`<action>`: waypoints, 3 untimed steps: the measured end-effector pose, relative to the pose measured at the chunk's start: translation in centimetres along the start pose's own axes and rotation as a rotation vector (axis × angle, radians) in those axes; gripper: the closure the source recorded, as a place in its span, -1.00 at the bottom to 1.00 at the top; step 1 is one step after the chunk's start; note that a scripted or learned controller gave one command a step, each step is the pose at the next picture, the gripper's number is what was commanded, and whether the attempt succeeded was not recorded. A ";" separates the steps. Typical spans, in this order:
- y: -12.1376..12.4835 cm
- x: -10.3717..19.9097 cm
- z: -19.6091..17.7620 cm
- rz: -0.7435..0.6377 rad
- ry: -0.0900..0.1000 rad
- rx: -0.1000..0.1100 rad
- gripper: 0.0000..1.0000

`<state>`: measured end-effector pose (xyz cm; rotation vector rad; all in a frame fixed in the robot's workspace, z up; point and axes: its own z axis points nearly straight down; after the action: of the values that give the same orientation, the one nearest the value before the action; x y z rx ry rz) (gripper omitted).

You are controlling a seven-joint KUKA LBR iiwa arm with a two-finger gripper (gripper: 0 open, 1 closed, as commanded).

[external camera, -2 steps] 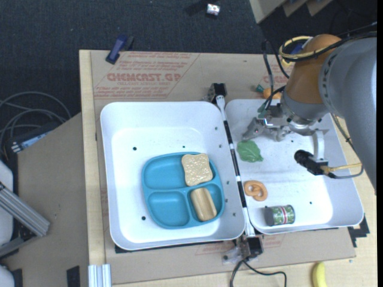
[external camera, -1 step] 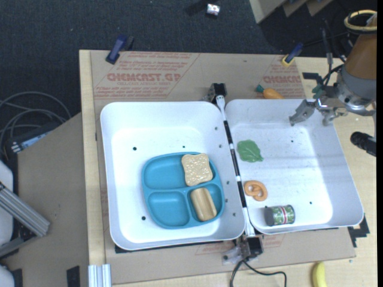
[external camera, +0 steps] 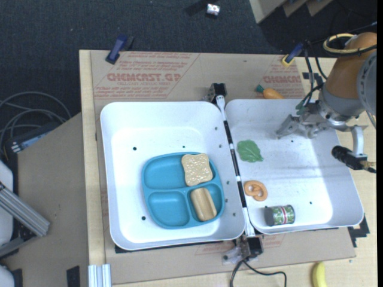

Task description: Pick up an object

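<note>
Two white bins sit side by side on the bench. The left bin holds a blue divided tray near its front edge; a square cracker-like piece and a tan roll lie in the tray's right compartments. In the right bin, a green leaf and a pretzel lie along the left wall, and a small can rests on its side at the front edge. The gripper hangs near the right bin's far edge, fingers spread wide, holding nothing.
</note>
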<state>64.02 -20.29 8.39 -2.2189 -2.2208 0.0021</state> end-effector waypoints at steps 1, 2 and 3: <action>1.1 4.3 -2.9 0.000 -0.001 -0.006 -1.00; -0.9 14.4 -10.2 -0.002 0.001 -0.006 -1.00; -1.5 11.1 -2.0 0.002 -0.001 0.001 -1.00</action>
<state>62.54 -9.17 10.39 -2.2211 -2.2181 0.0040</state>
